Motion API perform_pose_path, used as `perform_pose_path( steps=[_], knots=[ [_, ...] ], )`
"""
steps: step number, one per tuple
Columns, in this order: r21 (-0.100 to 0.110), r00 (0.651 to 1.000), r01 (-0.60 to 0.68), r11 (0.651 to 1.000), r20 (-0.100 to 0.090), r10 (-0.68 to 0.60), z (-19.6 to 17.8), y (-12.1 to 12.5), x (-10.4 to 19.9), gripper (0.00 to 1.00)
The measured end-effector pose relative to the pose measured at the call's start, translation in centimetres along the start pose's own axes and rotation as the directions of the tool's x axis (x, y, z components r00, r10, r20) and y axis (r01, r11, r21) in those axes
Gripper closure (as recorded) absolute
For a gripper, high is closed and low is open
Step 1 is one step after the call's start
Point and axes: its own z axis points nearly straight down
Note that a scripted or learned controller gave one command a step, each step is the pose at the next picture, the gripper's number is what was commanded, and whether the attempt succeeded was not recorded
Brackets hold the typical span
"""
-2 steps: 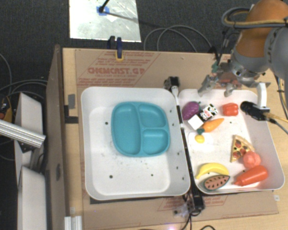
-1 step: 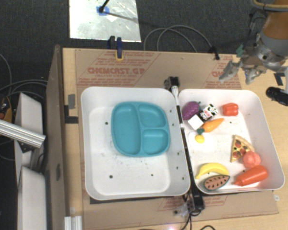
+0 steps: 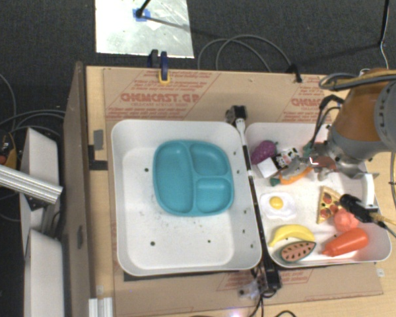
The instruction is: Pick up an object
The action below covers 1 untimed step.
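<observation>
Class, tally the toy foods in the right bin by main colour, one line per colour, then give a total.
Purple: 1, grapes
White: 1, fried egg
Yellow: 2, banana, pizza slice
Red or orange: 4, watermelon slice, carrot, peach-pink piece, small carrot
Total: 8

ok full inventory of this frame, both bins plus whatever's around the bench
left bin: 1, white, bench left
divided plate: 1, teal, in left bin
right bin: 1, white, bench right
purple toy: 1, right bin, far corner
fried egg: 1, white and yellow, right bin centre-left
banana: 1, yellow, near edge
watermelon slice: 1, red, below banana
pizza slice: 1, right bin centre
carrot: 1, orange-red, near right
clamp: 1, blue and yellow, bench far edge
arm: 1, grey with orange band, over right bin
gripper: 1, low over right bin's far end
</observation>
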Motion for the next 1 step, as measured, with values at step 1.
perform_pose_path(
  steps=[1],
  knots=[
    [-0.02, 1.0, 0.011, 1.0, 0.007, -0.01, -7.02, 2.56, 2.41, 0.0]
  ],
)
